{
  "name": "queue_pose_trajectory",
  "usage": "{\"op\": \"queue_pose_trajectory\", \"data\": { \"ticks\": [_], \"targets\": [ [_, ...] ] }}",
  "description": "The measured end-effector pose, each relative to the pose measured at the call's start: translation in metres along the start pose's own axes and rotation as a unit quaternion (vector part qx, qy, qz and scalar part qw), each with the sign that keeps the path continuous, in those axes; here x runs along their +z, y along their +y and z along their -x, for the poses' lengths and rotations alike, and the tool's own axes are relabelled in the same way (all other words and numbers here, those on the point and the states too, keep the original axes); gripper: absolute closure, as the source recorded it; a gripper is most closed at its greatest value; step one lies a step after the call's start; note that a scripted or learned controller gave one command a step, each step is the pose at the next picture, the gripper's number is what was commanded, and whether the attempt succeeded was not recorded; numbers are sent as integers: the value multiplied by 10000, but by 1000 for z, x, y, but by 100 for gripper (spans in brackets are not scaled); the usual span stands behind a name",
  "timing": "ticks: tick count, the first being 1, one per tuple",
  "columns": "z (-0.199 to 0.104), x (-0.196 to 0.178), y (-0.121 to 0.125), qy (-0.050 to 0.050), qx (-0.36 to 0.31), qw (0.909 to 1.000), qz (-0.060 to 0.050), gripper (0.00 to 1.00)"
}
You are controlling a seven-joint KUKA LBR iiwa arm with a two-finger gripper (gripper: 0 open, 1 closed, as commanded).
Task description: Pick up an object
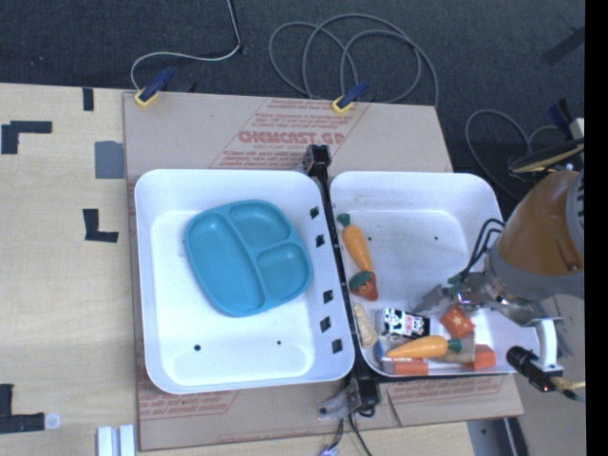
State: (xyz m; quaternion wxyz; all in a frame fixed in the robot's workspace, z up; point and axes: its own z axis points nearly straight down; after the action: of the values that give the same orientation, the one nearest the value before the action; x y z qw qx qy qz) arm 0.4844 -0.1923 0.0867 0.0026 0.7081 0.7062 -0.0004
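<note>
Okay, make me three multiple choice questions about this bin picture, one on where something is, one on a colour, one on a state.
1. Where does the divided plate lie?
A. in the left bin
B. in the right bin
C. on the cardboard outside the bins

2. What colour is that plate?
A. red
B. blue
C. yellow

3. How does the plate sit?
A. standing on edge against the wall
B. flipped upside down
C. flat, compartments facing up

Answers:
1 A: the divided plate rests on the floor of the left bin, while the toy carrot and other small items lie in the right bin.
2 B: its whole surface is light blue.
3 C: all three compartments are visible from above.
</note>
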Motion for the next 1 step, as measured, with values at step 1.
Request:
{"op": "queue_pose_trajectory", "data": {
  "ticks": [1],
  "targets": [
    [-66,-1,57,-19,-10,10000,42,0]
  ]
}}
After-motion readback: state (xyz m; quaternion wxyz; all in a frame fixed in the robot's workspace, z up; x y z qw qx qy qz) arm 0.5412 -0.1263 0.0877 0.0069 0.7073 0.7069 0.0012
